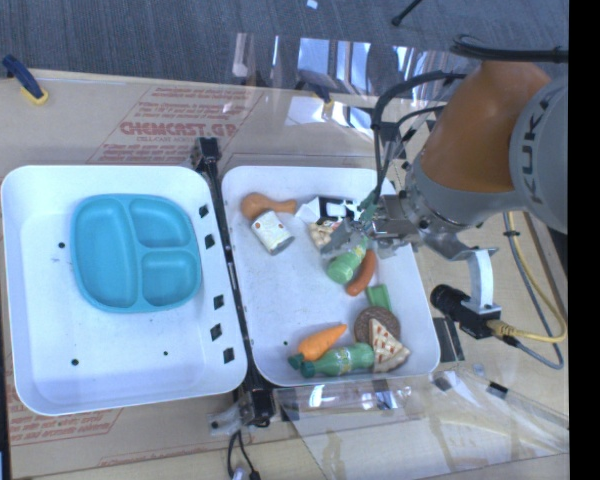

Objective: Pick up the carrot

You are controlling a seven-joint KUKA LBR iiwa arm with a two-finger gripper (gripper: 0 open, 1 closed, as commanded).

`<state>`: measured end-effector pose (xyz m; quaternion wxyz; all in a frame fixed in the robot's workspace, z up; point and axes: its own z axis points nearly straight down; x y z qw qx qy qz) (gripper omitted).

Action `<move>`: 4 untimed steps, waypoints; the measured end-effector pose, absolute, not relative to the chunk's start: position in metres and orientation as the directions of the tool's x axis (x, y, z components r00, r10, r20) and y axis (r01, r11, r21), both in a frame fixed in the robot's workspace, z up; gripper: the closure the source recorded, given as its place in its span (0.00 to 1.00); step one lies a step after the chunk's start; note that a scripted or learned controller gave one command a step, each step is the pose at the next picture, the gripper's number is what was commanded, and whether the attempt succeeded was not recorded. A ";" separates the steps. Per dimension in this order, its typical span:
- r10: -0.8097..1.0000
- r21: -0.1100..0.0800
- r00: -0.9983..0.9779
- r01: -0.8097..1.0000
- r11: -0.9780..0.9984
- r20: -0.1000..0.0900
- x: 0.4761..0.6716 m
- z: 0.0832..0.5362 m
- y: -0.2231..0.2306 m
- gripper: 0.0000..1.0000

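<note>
While the carrot (322, 341) lies near the right bin's (280, 358) front edge, the jaws hover apart.

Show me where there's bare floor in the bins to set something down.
Left bin: bare floor surrounds the blue divided plate. Right bin: a bare patch lies below the chicken drumstick, left of the carrot. Its right side near the hand is crowded.

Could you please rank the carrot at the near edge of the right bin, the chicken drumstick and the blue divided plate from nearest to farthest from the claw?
Claw at the right bin's upper right:
1. Chicken drumstick, to its left in the same bin.
2. Carrot, toward the bin's near edge; close to the drumstick's distance.
3. Blue divided plate, in the left bin.
</note>
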<state>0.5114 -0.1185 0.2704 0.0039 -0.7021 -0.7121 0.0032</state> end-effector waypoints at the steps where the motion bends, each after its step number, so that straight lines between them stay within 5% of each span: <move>1: 0.995 -0.020 -0.103 0.994 0.103 0.004 0.473 0.168 -0.113 0.00; 2: 0.952 -0.007 -0.305 0.952 0.305 0.005 0.476 0.091 -0.162 0.00; 3: 0.948 -0.011 -0.317 0.948 0.317 0.007 0.476 0.100 -0.162 1.00; 4: 0.949 -0.011 -0.316 0.949 0.316 0.007 0.476 0.100 -0.162 0.00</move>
